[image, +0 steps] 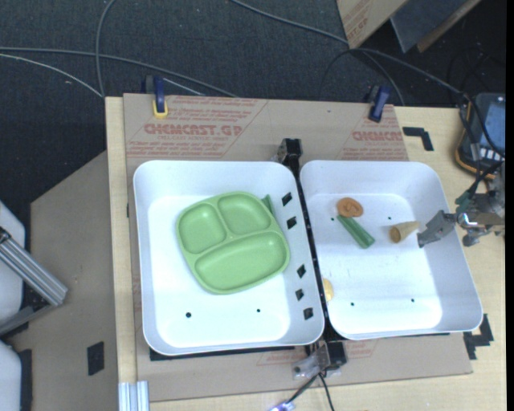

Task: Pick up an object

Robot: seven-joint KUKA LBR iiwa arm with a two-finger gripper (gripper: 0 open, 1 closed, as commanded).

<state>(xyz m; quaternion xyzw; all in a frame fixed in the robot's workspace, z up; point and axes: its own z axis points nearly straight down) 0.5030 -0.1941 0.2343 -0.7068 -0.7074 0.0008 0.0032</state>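
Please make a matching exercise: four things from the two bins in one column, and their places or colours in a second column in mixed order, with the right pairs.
1. divided plate
2. round orange piece
3. green stick
4. gripper

a. right edge of the right bin
b. left bin
c. just below the orange piece
d. upper part of the right bin

Pairs: 1-b, 2-d, 3-c, 4-a

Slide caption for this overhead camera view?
Hand at right bin's edge beside a tan piece; green divided plate in left bin.

dark carpet floor (241,48), black cables (100,48) trailing, cardboard box (369,16) at top
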